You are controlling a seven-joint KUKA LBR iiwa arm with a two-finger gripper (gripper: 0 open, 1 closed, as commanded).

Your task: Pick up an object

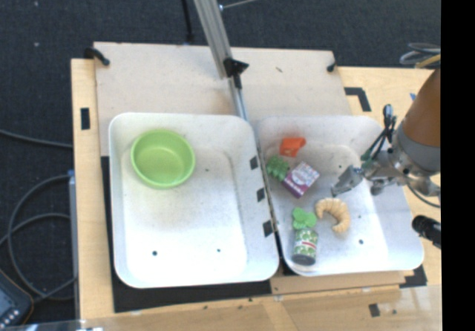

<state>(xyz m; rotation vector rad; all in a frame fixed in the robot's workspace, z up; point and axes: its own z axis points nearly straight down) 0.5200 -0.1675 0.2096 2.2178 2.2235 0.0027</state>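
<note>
**While the gripper hangs over the right bin, nothing sits between its fingers**

Though the gripper [347,182] hovers in the right bin [386,244], its fingers look slightly parted and hold nothing. Just beside it lies a croissant [334,212]. Nearby sit a purple box [300,178], orange piece [292,146] and green-capped can [304,239]. A green bowl [162,159] rests in the left bin [185,248].

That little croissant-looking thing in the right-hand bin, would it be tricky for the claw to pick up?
Probably somewhat. The croissant is curved with tapered ends, so it may twist or slip between the fingers unless gripped across its thick middle. It looks like a small toy, so likely light and stiff rather than crumbly. Lying flat on the right bin, it seems unlikely to roll.
</note>
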